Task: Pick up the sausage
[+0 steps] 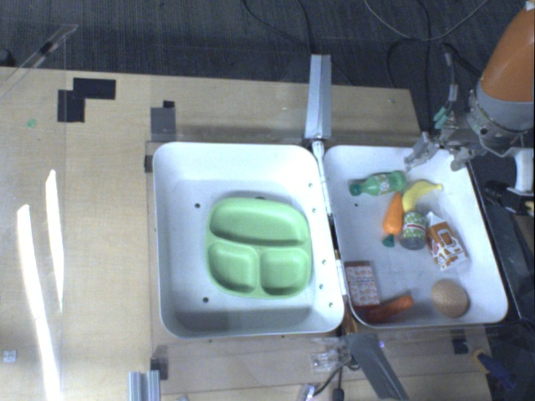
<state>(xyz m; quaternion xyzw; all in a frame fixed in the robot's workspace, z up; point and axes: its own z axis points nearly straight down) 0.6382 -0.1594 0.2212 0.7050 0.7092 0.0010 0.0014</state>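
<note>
Two white bins. Sausage [387,308] lay at right bin's [493,249] near edge, just beside a card [361,281]. Gripper [440,146] hung over the far rim, nothing in it; spread unclear. Judged: approach step; next, cross above the clutter, descend.

The grey arm with its orange band [512,57] is cut off by the right edge, and the printing on the small red-and-white carton [445,246] is too small to read.

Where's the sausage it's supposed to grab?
The sausage lies along the near edge of the right bin, just below a small red packet and left of a round brown ball.
</note>
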